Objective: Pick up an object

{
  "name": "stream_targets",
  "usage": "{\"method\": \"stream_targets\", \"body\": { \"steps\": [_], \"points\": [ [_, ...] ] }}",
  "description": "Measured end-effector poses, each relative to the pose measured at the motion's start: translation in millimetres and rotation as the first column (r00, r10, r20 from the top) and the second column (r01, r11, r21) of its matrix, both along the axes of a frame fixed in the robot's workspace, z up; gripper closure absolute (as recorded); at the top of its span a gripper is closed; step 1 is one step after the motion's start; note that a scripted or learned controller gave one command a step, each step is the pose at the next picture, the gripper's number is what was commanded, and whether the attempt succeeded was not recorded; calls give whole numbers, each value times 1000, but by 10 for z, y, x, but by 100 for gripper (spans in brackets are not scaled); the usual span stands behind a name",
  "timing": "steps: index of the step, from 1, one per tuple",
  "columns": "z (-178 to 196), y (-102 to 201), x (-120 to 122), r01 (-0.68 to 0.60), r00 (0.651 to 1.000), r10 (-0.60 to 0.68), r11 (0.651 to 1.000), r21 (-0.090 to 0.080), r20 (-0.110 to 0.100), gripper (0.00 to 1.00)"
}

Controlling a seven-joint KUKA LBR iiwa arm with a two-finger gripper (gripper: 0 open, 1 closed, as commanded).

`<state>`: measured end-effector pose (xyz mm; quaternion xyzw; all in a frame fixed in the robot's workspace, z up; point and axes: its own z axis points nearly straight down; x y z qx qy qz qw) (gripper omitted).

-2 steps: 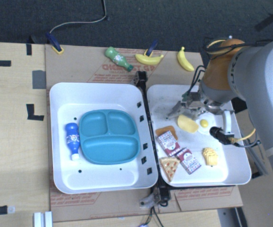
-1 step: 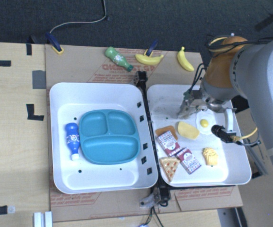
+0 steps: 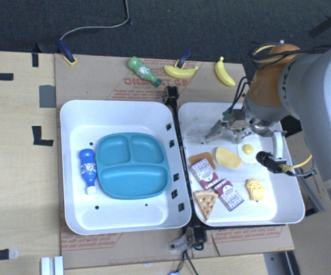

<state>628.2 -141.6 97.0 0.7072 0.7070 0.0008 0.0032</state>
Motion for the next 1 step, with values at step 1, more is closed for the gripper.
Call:
{"method": "stream_targets", "body": {
  "steps": [1],
  "points": [
    [-97, 215, -392, 0, 1000, 0, 1000, 2, 0, 0]
  ]
}}
